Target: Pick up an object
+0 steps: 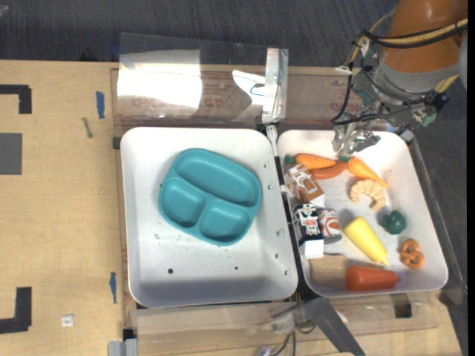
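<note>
Starting nearest me, I see the red pepper (369, 277), corn (365, 239) and shrimp (369, 191) lying loose in the right bin (430, 221). Beyond them the gripper (347, 145) hangs over the carrots (323, 163); I judge nothing picked yet, and its grip I cannot tell.

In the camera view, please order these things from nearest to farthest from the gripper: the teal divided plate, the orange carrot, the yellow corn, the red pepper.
Measured from the gripper:
1. Orange carrot, just below it, right bin.
2. Yellow corn, mid right bin.
3. Red pepper, right bin's near edge.
4. Teal divided plate, left bin.
</note>
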Controlling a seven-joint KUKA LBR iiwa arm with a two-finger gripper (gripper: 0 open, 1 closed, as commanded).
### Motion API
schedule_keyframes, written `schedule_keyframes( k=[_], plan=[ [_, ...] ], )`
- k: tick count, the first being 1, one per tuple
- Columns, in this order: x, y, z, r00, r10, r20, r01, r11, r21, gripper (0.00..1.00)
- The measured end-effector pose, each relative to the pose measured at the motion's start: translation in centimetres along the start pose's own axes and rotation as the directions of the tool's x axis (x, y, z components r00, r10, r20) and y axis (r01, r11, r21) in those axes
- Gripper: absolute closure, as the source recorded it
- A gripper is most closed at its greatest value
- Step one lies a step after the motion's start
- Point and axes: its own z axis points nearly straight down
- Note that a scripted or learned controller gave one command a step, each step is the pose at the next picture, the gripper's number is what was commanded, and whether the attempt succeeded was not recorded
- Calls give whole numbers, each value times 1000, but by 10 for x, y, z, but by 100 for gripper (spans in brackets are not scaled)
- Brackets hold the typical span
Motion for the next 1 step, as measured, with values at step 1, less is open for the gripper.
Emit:
schedule_keyframes(
  k=[1],
  plan=[
    [-5,8,8,999,37,-4,-37,999,-6,100]
  ],
)
